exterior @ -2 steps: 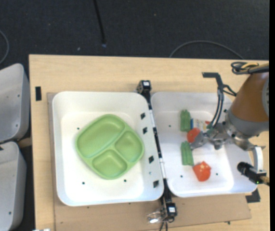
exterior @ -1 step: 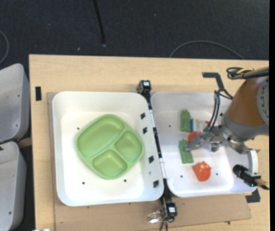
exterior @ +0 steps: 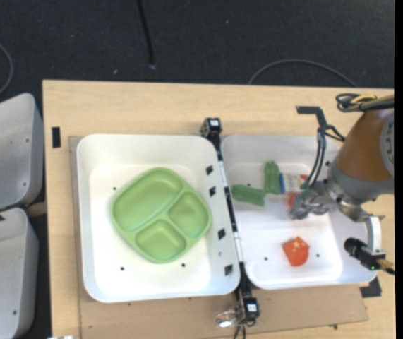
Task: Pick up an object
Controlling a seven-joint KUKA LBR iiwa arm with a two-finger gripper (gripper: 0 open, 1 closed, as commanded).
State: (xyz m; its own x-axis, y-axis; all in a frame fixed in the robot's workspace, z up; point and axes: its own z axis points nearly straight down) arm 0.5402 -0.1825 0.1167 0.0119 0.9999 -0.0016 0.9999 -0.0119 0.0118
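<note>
Camera view, gripper low in right bin (near green blocks).

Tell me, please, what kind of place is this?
Probably a robotics lab: a wooden bench bears two white bins, and an arm reaches over the right one, with cables on the dark floor.

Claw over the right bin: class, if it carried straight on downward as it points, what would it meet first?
Probably the right bin's white floor beside the blue-and-red packet; depth under the claw is unclear.
</note>
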